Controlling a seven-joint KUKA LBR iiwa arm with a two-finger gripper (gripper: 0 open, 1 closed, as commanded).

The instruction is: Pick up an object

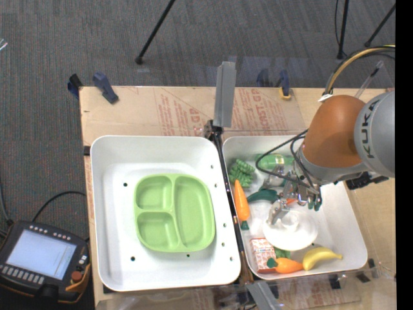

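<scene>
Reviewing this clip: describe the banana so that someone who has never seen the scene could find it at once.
Start at the right bin, the one the arm reaches into. Go to its near right corner, past the white plate. The banana lies there beside a small carrot: it is the one yellow, curved thing among orange, green and white neighbours.

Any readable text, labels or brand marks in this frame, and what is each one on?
"KUKA": grey arm housing, running vertically and partly cut off.
Red print on the cardboard bench top: upside down, too blurred to read.
Small red carton in the right bin: print too small to read.
</scene>
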